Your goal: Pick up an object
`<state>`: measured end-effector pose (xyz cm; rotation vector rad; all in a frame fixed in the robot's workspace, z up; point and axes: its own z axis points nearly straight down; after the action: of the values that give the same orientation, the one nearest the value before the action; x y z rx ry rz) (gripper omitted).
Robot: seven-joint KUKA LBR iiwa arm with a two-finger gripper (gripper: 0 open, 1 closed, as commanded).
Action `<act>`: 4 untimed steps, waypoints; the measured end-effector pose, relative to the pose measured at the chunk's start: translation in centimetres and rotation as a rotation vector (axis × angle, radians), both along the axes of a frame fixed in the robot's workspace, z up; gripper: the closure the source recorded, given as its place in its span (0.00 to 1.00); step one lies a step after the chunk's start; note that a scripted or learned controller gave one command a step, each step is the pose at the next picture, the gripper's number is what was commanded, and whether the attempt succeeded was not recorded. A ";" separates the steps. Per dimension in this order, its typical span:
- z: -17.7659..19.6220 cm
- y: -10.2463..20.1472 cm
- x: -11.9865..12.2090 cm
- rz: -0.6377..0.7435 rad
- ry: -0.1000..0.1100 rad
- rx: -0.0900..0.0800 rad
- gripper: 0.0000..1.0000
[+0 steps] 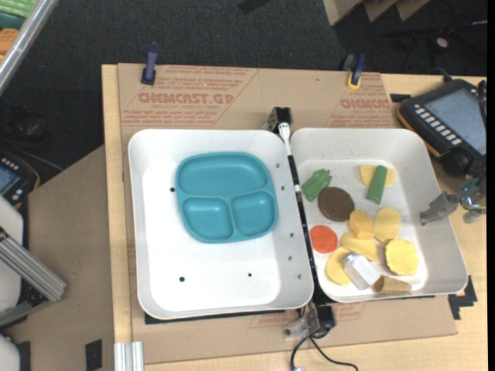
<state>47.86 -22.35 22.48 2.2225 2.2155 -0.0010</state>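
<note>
Camera view looks down on a brown board (232, 99) carrying two shallow white bins side by side. From where I stand, the left bin (155, 261) holds a teal divided plate (226, 195), sitting toward its upper half. The right bin (410, 149) is where the pickable things are, a cluster of toy food pieces. A green leafy piece (316, 184) lies near the divider, with a brown disc (336, 202) just below it and a red slice (323, 239) lower still. A green stick (377, 184) lies across a yellow piece near the top. Several yellow chunks (375, 226) crowd the lower middle, and a small silver packet (359, 270) rests among them near the front wall.

At the right edge of that bin the gripper (442, 207) reaches in, a grey metal shape hanging over the rim, apart from the food cluster. I cannot tell how wide its fingers stand, and nothing is visibly caught in them.

A black handheld controller (445, 122) lies at the board's upper right.
</note>
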 end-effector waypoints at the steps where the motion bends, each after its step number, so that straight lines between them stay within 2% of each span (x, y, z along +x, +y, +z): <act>1: 1.5 -0.1 0.1 0.003 -0.002 0.001 0.00; 2: 2.6 -0.1 0.1 0.004 -0.002 0.001 0.00; 4: 8.1 -0.1 0.1 0.004 -0.003 0.000 0.00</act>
<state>47.99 -22.42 30.63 2.2162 2.2188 0.0022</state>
